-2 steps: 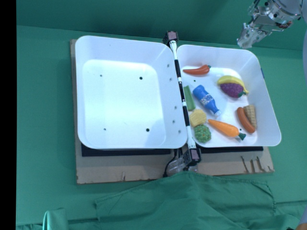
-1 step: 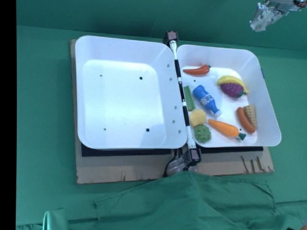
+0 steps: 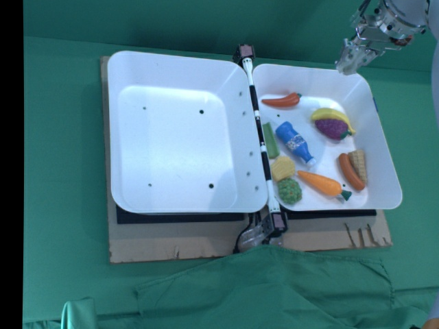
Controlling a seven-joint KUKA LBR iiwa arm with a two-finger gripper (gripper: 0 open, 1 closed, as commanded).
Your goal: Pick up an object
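Two shallow white bins sit side by side on a cardboard sheet point(image 3: 171, 247) over a green bench. The left bin point(image 3: 120, 74) holds no items. The right bin point(image 3: 384, 184) holds the objects. A red chili pepper point(image 3: 282, 101) lies near the far left of it; a banana point(image 3: 332, 116) with a purple grape bunch point(image 3: 333, 128) touching it lies toward the far right. A blue bottle point(image 3: 295, 142) lies tilted near the centre, with a green stick-shaped piece point(image 3: 269, 140) just beside the left wall. Toward the near side are a yellow corn piece point(image 3: 282, 168), a green broccoli-like piece point(image 3: 289, 191), an orange carrot point(image 3: 324, 183), a red sausage point(image 3: 350, 171) and a tan cone point(image 3: 358, 164) touching the sausage. The gripper point(image 3: 351, 59) hangs over the far right corner of the right bin, apart from every object. Whether its jaws are wide or narrow cannot be told. Nothing is seen between them. Green cloth point(image 3: 274, 290) lies bunched at the near edge.
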